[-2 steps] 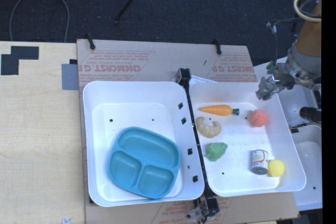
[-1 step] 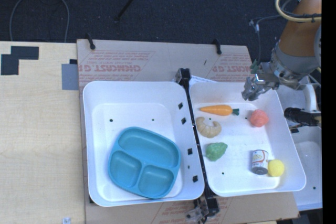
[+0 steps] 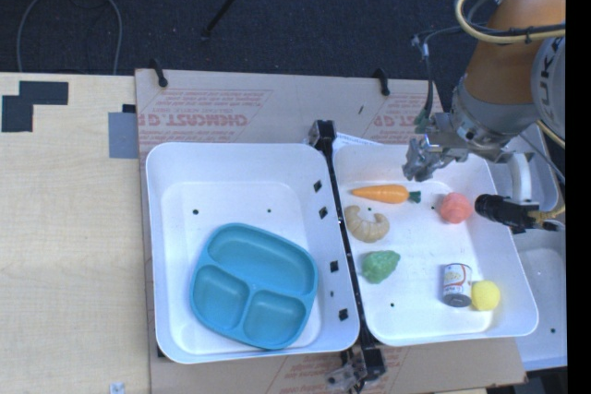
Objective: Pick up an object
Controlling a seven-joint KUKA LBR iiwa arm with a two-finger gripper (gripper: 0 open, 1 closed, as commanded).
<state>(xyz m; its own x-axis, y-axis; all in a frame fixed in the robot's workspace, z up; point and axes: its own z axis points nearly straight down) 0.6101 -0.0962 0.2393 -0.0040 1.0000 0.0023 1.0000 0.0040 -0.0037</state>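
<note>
In the right bin [image 3: 517,318] lie an orange carrot [image 3: 379,194], a tan croissant-shaped piece [image 3: 366,224], a green leafy piece [image 3: 379,266], a pink-red ball [image 3: 453,208], a small tin can [image 3: 454,283] and a yellow ball [image 3: 485,295]. My gripper [image 3: 420,163] hangs over the bin's far edge, above and to the right of the carrot. Nothing shows between its fingers.
The left bin [image 3: 171,189] holds a blue divided plate [image 3: 254,285]. A black divider with clips [image 3: 334,235] runs between the two bins. Cardboard lies under both, and a wooden bench top extends to the left.
</note>
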